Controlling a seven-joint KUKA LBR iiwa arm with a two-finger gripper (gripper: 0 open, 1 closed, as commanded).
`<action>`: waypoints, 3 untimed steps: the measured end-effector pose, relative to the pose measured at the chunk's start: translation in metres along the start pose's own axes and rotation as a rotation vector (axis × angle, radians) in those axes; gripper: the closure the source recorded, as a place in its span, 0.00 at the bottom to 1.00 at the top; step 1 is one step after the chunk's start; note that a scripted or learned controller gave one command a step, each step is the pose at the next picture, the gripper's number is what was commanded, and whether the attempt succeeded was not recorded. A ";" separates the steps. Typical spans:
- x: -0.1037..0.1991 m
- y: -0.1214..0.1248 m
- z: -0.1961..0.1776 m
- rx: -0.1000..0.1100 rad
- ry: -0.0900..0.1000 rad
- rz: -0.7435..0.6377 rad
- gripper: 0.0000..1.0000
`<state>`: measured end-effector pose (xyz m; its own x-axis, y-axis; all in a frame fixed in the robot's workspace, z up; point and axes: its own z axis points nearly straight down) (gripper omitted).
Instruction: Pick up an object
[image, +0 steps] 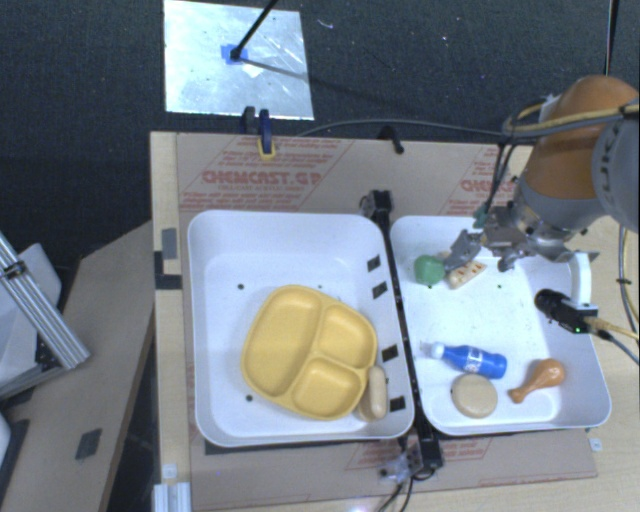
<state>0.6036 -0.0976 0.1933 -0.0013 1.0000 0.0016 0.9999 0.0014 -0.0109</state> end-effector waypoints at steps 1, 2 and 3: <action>0.000 0.003 -0.007 -0.012 -0.001 -0.002 0.00; -0.002 0.013 0.048 -0.009 -0.002 -0.001 0.00; -0.009 0.017 0.093 -0.009 -0.002 0.000 0.00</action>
<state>0.6201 -0.1062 0.0997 -0.0011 1.0000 -0.0002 1.0000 0.0011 -0.0015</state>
